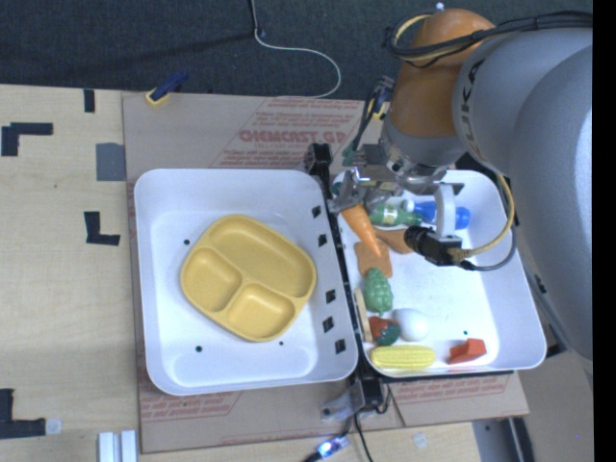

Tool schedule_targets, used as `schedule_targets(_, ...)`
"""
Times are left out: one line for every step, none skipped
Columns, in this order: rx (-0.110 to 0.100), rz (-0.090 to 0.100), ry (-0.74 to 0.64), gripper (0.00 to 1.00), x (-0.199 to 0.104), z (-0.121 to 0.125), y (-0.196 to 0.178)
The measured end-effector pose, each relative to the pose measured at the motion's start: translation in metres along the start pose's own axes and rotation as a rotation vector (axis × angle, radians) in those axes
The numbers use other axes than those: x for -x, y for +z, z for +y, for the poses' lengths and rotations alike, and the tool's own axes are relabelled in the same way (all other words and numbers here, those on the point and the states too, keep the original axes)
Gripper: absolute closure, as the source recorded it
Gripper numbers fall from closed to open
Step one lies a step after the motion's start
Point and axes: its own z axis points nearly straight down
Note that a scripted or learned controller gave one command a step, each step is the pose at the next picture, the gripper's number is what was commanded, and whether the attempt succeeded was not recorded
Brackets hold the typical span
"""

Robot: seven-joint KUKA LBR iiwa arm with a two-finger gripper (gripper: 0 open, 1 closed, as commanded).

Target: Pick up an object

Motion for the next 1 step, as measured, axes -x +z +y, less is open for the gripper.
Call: schedule_targets(0.0, 0.0, 0.001, 1.0, -0.0043, -0.0058, 0.0067)
